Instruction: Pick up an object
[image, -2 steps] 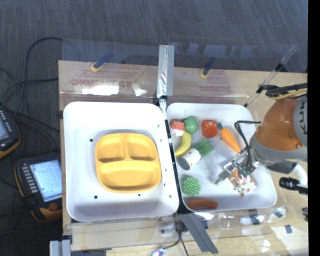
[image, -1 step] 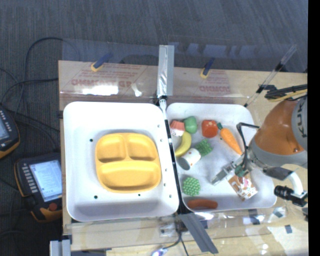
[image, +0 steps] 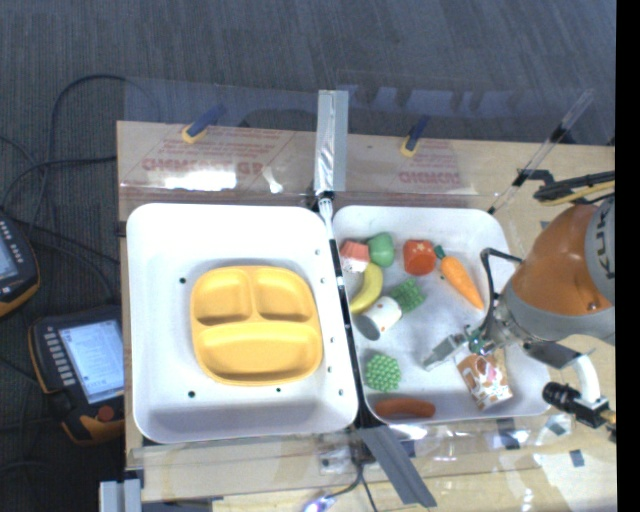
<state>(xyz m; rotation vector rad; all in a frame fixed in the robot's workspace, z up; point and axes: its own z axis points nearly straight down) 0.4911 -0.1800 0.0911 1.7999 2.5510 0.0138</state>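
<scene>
The right bin (image: 440, 222) holds several toy foods. Among them are a banana (image: 367, 288), a green pepper (image: 381, 247), a red tomato (image: 420, 257), a carrot (image: 462, 281), a white can (image: 381, 317), a knobbly green ball (image: 382, 372) and a red sausage (image: 405, 407). My gripper (image: 460, 346) is low in the bin's right half, just above and left of a small printed carton (image: 484, 381). The carton lies on the bin floor, touching or almost touching the gripper's tip. Nothing shows as lifted.
The left bin (image: 160, 250) holds a yellow compartment tray (image: 257, 322). A metal divider post (image: 331, 140) stands between the bins at the back. The arm's orange band (image: 565, 270) hangs over the right bin's right rim. Bare floor lies around the gripper's left side.
</scene>
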